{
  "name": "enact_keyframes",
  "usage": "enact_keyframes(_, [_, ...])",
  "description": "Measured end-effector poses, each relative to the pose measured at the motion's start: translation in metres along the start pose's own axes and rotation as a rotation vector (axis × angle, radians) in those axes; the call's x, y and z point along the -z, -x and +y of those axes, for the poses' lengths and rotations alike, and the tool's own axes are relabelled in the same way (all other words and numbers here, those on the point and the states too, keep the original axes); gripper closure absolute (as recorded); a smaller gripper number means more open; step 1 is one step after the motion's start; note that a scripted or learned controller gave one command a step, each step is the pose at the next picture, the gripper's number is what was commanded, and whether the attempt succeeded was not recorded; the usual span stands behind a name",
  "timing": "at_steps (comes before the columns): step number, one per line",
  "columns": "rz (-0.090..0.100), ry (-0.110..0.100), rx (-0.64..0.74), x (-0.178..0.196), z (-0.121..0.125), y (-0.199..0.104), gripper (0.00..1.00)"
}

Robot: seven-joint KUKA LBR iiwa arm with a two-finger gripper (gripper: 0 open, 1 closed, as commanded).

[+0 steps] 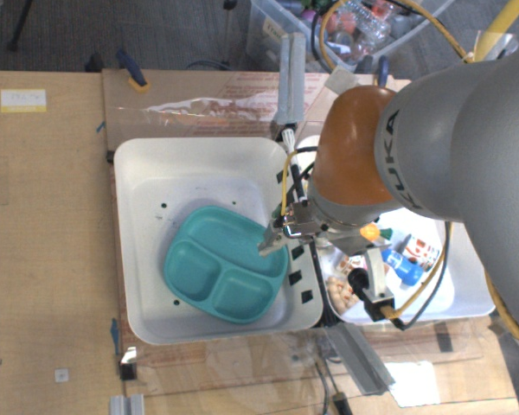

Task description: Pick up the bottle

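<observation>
Two white bins sit side by side on the bench (pixel 52 258). Left bin (pixel 156 167) holds a teal tray (pixel 221 266) w/ three compartments, lying flat toward the near-right part of the bin. Right bin (pixel 467 296) is mostly hidden under my arm (pixel 450 128), which comes in from the right; the orange band (pixel 350 145) sits just above the wrist, over the divide between the bins.

My pincer (pixel 275 242) hangs low at the left bin's right wall, right over the tray's right edge. A thin metal tip pokes out toward the tray there; can't tell if it touches. Can't tell how far the pincer is open either, wrist blocks it, and I see nothing gripped.

Bottle (pixel 405 266): blue, lying in the right bin, just below my wrist on the near side, well apart from the pincer. Next to it a small white box w/ red print (pixel 422 251), an orange bit (pixel 371 232) and a beige lumpy thing (pixel 342 288) closer to the divide. A black cable fitting (pixel 372 296) from my wrist hangs over that clutter.

Behind the bench, a clear tub (pixel 363 11) of mixed stuff w/ a yellow hose looping over it.
</observation>
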State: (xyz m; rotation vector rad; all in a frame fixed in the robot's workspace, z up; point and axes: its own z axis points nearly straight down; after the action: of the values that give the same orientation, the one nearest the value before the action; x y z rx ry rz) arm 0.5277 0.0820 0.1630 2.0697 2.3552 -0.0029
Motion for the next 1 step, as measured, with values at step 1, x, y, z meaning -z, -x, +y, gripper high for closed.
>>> enact_keyframes(1, [-0.023, 0.022, -0.083, -0.0190, -0.0057, -0.0111, 0.00])
